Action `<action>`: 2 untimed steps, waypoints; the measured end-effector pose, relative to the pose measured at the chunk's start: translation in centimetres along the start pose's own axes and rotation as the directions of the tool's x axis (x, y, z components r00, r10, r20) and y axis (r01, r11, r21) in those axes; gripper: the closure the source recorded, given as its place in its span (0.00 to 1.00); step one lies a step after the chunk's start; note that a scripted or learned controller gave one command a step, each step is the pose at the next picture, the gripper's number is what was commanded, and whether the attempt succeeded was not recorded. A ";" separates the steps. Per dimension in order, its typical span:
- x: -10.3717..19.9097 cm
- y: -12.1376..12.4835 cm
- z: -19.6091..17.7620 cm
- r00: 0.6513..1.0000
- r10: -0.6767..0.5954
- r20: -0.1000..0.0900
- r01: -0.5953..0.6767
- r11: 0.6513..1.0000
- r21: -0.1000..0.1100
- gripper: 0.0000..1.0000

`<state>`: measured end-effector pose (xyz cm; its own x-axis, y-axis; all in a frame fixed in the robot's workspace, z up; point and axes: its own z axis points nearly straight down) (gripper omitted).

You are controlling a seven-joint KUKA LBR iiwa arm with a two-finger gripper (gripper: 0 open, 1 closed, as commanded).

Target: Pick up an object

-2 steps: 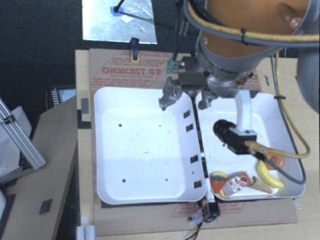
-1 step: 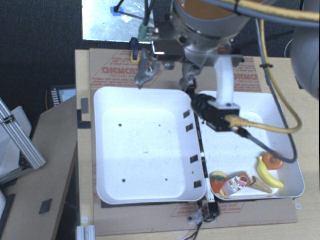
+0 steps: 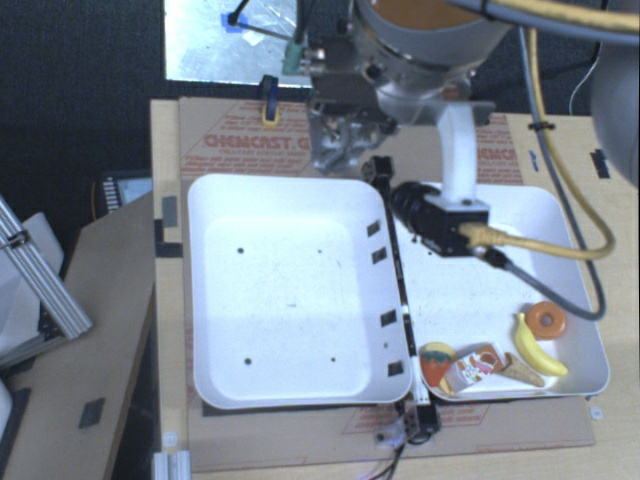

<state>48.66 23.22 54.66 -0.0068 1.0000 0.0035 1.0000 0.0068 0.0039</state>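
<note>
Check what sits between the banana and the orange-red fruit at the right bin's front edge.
In the camera view, a small red-and-white carton and a tan cone-shaped piece lie between the banana and the orange-red fruit.

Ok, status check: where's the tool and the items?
Tool above the bins' far edge. Banana, orange donut, other toys in right bin's near corner. Nothing held visibly.

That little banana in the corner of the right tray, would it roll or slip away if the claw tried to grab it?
The banana looks like smooth toy plastic, so it may slip. Its curved shape would probably rock or pivot rather than roll far. It lies beside the orange ring near the bin wall, which could crowd the fingers.
</note>
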 end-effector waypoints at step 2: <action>-6.5 -0.2 1.1 1.000 0.001 0.002 -0.001 1.000 0.003 1.00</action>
<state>48.47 16.76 53.53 -0.0062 1.0000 0.0015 1.0000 0.0062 0.0009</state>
